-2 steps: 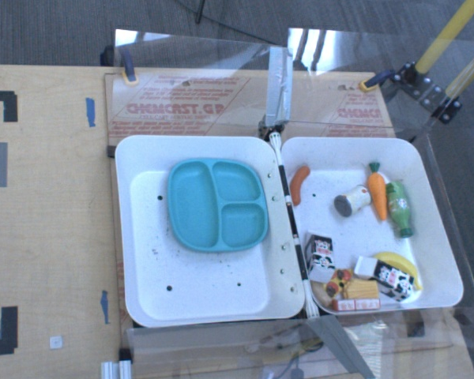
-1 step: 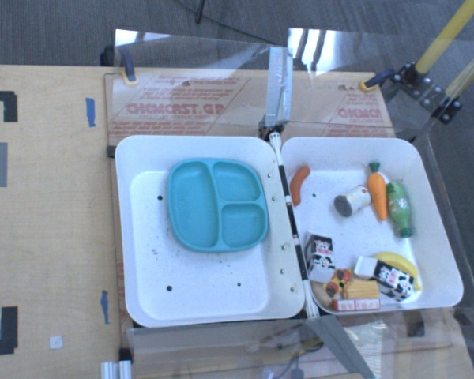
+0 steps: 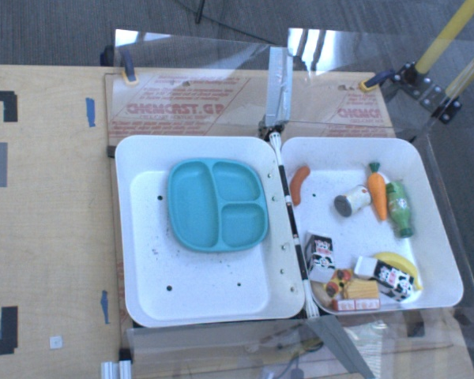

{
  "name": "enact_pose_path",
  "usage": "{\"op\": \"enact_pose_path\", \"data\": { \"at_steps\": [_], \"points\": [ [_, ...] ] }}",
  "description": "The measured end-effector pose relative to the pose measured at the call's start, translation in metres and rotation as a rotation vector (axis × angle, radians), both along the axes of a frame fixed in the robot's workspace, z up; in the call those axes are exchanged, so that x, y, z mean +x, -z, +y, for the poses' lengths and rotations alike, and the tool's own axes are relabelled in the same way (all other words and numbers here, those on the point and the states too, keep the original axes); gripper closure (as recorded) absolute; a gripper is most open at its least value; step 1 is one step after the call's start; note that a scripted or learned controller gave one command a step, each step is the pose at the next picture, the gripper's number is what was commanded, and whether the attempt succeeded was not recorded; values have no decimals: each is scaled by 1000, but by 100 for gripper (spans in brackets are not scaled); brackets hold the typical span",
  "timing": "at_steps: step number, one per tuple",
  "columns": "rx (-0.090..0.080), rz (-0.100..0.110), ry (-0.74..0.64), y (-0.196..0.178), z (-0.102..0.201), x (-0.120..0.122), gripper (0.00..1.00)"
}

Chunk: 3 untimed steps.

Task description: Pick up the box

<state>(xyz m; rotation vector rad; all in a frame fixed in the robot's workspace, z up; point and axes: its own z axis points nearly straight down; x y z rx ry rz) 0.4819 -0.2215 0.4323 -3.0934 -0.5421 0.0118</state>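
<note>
box [image 3: 321,256], upright by right bin's [image 3: 434,180] divider

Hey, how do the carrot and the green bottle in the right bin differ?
The carrot is orange with a green top; the green bottle is green with a pale label. The carrot is slimmer and tapers, while the bottle is thicker and blunt. The carrot lies nearer the bin's middle, the bottle nearer its right wall. Both lie flat, side by side, pointing roughly the same way.

Around the box [image 3: 321,257] by the right bin's [image 3: 434,204] left wall, room lay open above and to its right, while a toy heap [image 3: 350,288] crowded just below and a second carton [image 3: 389,275] sat nearby.
</note>
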Motion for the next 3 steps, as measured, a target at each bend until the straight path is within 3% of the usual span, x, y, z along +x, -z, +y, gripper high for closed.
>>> {"op": "enact_pose_path", "data": {
  "at_steps": [3],
  "points": [
    [-5,1,-9,-29,2,4,100]
  ]
}}
